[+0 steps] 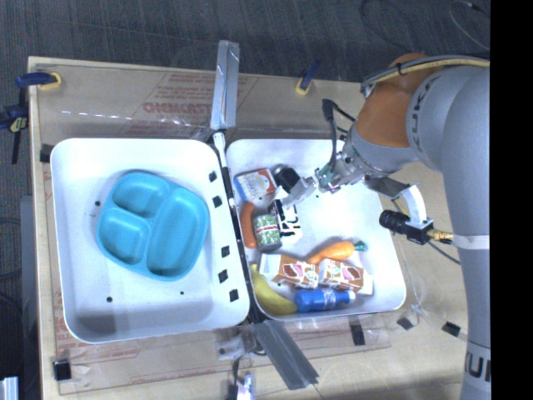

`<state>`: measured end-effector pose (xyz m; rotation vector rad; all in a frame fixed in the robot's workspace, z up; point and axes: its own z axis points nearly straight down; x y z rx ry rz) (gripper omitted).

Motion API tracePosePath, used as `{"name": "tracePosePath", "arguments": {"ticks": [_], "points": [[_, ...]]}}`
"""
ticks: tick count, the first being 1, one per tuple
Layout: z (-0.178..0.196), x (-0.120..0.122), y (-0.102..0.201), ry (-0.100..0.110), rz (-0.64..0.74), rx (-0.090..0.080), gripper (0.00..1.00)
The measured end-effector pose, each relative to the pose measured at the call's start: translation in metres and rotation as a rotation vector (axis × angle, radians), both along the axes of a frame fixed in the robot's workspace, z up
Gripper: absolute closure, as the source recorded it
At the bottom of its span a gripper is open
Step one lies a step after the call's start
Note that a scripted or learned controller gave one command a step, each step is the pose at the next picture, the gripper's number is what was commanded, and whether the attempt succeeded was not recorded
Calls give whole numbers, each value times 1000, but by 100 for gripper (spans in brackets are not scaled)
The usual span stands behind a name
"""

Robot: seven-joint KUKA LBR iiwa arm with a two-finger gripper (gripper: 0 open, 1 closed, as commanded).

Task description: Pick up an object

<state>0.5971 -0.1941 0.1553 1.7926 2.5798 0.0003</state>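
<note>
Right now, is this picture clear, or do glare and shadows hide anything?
In the camera view, light is even; the white right bin looks bright and a little washed out near its middle. A soft shadow sits in the left bin's lower corner. The gripper is small and slightly blurred, as are the package labels.

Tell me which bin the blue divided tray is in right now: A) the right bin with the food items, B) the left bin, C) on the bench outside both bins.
B: the blue divided tray lies alone in the left bin, while the carrot and banana lie in the right bin.
</note>
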Motion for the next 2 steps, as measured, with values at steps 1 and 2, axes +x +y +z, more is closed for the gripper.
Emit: {"name": "tracePosePath", "arguments": {"ticks": [1,2], "points": [[95,-76,-17,0,105,-1,0],[-29,-95,15,4,-100,1,0]]}}
